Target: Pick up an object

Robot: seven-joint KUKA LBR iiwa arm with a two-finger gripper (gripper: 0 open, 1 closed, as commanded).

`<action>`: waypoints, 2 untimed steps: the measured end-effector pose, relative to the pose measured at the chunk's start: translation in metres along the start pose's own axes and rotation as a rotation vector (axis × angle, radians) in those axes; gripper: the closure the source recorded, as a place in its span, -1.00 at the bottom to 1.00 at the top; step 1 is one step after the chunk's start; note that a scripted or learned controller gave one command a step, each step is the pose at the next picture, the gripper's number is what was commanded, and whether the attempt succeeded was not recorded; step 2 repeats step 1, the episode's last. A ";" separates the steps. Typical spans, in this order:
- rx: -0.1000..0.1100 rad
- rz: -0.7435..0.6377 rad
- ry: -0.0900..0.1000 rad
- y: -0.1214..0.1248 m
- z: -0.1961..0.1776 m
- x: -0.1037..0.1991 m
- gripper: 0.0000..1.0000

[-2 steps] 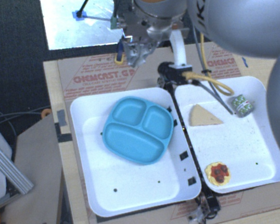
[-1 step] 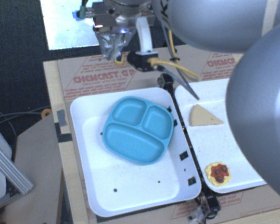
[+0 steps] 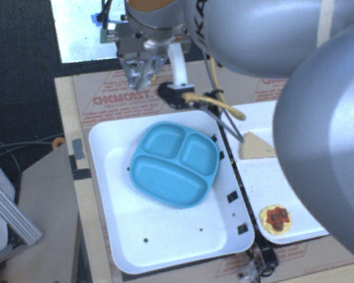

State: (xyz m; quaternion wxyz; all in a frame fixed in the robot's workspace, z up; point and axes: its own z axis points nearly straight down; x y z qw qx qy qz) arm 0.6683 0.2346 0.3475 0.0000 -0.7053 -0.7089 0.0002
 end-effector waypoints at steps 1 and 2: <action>0.004 -0.002 0.001 -0.103 0.005 -0.010 1.00; 0.004 -0.002 0.001 -0.103 0.005 -0.010 1.00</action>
